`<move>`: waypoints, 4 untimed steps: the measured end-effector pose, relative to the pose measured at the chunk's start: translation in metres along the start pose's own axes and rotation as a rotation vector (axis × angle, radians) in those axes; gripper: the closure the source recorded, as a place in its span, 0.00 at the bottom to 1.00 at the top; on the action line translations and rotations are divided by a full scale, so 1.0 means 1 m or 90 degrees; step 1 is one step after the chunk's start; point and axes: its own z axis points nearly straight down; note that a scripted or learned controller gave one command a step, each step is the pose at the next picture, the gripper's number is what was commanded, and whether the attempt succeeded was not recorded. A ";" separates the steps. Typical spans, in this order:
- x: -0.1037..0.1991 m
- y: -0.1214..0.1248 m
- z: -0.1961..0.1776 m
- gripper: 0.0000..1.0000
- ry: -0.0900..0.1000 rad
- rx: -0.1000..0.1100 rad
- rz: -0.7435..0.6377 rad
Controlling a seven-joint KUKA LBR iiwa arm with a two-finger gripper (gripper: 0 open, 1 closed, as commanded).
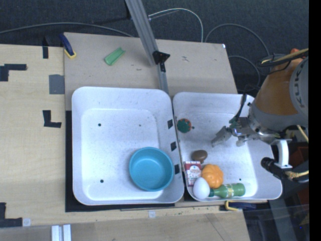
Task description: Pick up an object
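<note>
Nothing has been picked up yet. The gripper [229,136] is seen over the right bin [210,102], its fingers spread wide with nothing between them. The objects are gathered toward the bin's near edge: a brown object [199,155], an orange fruit [212,175], a white egg [201,189], a green bottle [229,190] and a small red carton [192,172]. A green-and-red ball [184,125] lies left of the gripper. A blue bowl [150,168] sits in the left bin [100,104]. Descent, closing and lifting are judged still to be done
</note>
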 end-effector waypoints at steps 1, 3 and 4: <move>0.001 -0.001 0.054 0.00 0.000 -0.001 0.000; -0.003 -0.007 -0.005 1.00 -0.001 -0.007 0.000; -0.001 -0.015 -0.051 1.00 -0.001 -0.008 -0.001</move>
